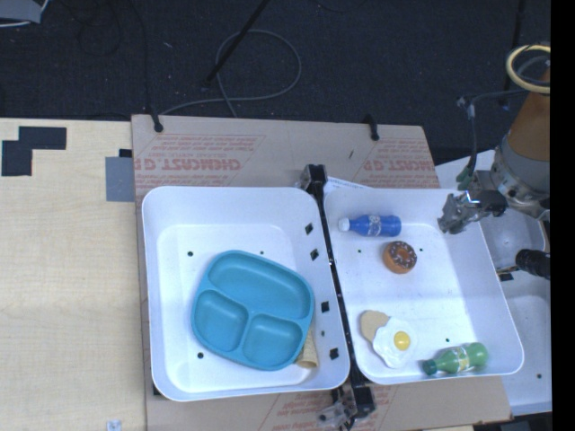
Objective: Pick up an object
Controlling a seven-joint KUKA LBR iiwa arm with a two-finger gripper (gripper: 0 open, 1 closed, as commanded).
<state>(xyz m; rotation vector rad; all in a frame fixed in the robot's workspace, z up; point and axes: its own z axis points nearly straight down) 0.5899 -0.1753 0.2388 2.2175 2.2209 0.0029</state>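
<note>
Nothing picked up yet, as far as can be judged: every object lying loose in the bins, the whole grasp left to do.

Nearest the camera, in the right bin [503, 317]: a green bottle [458, 358] on its side in the front corner, close to the rim. Just beside it, a toy fried egg [393, 342], white with a yellow yolk, overlapping a pale tan flat piece [371, 322] behind it. Further back, a small brown doughnut [400, 257], round, glazed-looking, well apart from the egg. Beyond that, a blue bottle [374, 226] with a white label and white cap, lying on its side near the back wall.

In the left bin [166, 241]: a blue sectioned tray [252, 308], three compartments, tilted across the floor, with a tan scrap poking out at its near right corner.

Farthest, at the right bin's back right edge: the gripper [455, 215], raised above the rim, grasping nothing visible. Open or closed, impossible to tell from this slant. Closest candidates by position: blue bottle and doughnut.
</note>
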